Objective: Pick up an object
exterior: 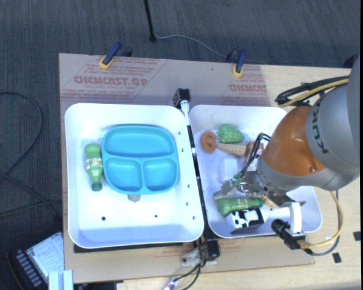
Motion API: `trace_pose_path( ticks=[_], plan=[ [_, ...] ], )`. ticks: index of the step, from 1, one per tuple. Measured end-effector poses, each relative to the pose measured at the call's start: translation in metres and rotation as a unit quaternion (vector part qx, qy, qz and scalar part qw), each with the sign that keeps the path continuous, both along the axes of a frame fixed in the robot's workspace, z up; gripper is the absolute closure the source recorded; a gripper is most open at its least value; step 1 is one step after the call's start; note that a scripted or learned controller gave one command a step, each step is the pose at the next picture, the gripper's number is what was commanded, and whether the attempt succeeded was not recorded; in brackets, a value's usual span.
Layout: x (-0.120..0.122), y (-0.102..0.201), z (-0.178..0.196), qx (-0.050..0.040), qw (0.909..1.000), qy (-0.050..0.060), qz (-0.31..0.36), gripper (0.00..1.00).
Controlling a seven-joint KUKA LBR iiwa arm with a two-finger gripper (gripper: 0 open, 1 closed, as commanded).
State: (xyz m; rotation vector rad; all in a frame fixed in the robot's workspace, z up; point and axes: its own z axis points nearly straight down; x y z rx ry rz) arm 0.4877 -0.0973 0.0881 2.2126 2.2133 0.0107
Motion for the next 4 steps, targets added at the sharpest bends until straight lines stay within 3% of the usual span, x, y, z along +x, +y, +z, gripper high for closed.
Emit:
trace_pose_path(
  ticks=[1, 2, 3, 4],
  plan=[
    [0.0, -0.001, 0.01, 0.0003, 1.0, 0.0, -0.001, 1.0],
    [0.051, 0.026, 0.119, 0.0012, 1.0, 0.006, 0.0, 1.0],
    [0.05, 0.025, 0.128, 0.0007, 1.0, 0.007, 0.001, 1.0],
    [0.146, -0.003, 0.17, 0.0006, 1.0, 0.006, 0.0, 1.0]
  ],
)
